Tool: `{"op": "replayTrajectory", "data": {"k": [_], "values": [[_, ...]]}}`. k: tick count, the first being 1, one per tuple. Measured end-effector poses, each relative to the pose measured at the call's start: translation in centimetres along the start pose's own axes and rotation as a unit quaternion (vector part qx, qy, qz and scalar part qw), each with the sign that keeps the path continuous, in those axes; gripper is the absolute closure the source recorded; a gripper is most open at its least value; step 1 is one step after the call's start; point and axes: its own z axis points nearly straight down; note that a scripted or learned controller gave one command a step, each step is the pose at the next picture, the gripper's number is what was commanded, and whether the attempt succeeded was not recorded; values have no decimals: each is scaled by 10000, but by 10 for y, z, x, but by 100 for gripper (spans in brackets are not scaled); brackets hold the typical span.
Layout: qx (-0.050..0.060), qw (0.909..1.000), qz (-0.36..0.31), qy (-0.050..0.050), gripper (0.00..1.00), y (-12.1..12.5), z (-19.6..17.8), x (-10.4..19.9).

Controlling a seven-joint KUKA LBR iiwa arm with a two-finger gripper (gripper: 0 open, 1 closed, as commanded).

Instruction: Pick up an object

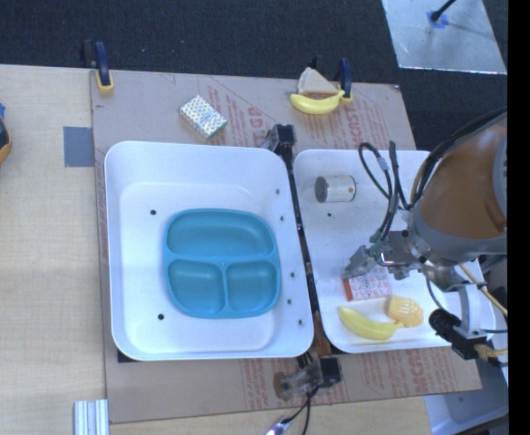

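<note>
The right bin (337,234) holds a small grey cylinder (335,189) near its back. A red and white packet (370,287), a yellow banana (367,324) and a yellow-orange lump (405,311) lie near its front. My gripper (362,263) hangs low over the right bin, just above the back edge of the packet and pointing left. Nothing shows held in it. The arm's grey and orange body (459,198) covers the right part of that bin.
The left bin (138,179) carries a blue divided plate (221,263). Behind the bins on the board lie a patterned small box (202,116) and another banana (316,104) with a wedge-shaped piece (316,81). Black cables (380,175) loop over the right bin.
</note>
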Motion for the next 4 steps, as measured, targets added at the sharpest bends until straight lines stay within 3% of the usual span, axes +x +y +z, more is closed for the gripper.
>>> {"op": "replayTrajectory", "data": {"k": [1,2,3,4], "values": [[-40,10000,2,-7,0,32,46,-39],[-16,10000,-4,-3,0,101,54,-11],[-6,10000,2,0,0,26,55,-2],[-19,10000,7,0,0,63,54,-4]]}}
